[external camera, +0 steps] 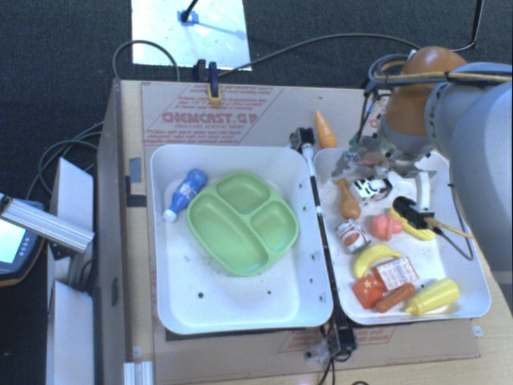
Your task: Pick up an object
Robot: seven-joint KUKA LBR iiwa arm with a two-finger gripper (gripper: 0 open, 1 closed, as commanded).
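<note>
Arm: The big grey arm (473, 111) comes in from the right. Its orange band (417, 95) sits over the back part of the right bin (481, 295).

Gripper: The gripper (365, 165) is low over the back corner of the right bin. It is blurry and partly hidden by the arm, so nobody can tell if it is grasping a toy or not.

Things to pick: The right bin is full of small toys. A black-and-white toy (371, 188) lies just under the gripper. A brown toy (349, 203) is beside it. A pink toy (385, 225), a small can (349, 235), a yellow banana (375, 257), a red block (367, 291) and a yellow bottle (435, 295) lie closer to the front.

Left bin: The left bin (232, 311) holds a green plate (243, 223) and a blue bottle (184, 192).

Outside the bins: An orange carrot (324, 129) lies on the bench behind the right bin.

Step now: It looks like the arm is reaching down for a toy at the back of the right bin. No toy looks lifted yet.

Next move: The gripper probably needs to get around one toy, most likely the black-and-white one, squeeze it and go straight up. The toys are close together, so it could bump a neighbour.
</note>
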